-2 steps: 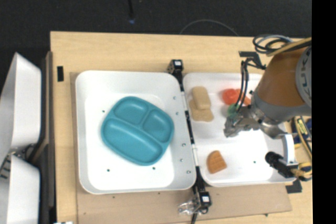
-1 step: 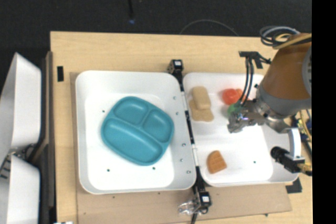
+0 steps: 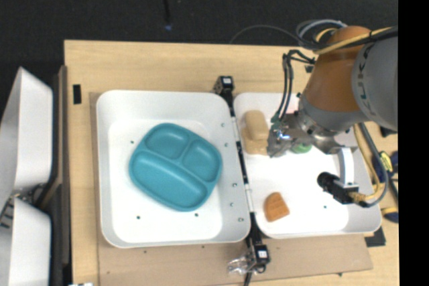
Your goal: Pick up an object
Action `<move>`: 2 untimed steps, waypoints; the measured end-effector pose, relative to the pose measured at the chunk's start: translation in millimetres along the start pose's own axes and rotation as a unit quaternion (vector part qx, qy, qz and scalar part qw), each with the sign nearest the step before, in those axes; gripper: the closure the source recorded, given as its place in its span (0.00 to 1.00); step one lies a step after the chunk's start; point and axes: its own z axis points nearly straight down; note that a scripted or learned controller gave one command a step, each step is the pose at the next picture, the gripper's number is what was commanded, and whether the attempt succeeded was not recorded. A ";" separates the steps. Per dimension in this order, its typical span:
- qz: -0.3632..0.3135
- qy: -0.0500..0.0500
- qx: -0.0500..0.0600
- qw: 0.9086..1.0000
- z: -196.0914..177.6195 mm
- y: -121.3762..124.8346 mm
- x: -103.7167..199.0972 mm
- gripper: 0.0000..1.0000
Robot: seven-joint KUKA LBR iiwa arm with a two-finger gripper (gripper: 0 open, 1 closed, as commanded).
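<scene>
The hand (image 3: 280, 142) hangs low over the right bin (image 3: 295, 221), close to its left wall, at the end of the grey and orange arm (image 3: 338, 87) that comes in from three o'clock. How far the hand is open cannot be told from this angle, and nothing can be seen held in it.

The nearest candidate is the tan block (image 3: 254, 132), just beside the hand at nine o'clock from it, almost touching. Its long axis runs from twelve to six o'clock, parallel to the bin's left wall, so a grasp across its short width looks the likelier fit. A small green object (image 3: 301, 147) peeks out at about four o'clock from the hand, partly hidden by the wrist. The orange wedge (image 3: 275, 206) lies well apart, at six o'clock.

By count: two white bins on the tabletop (image 3: 167, 67), three loose things in the right one, and one teal divided plate (image 3: 175, 165) in the left bin (image 3: 114, 224).
</scene>
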 end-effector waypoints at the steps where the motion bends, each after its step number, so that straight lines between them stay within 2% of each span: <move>1: 0.001 0.000 -0.001 1.000 -16.0 31.2 33.7 1.00; 2: 0.000 0.000 0.000 1.000 -14.7 57.4 72.6 1.00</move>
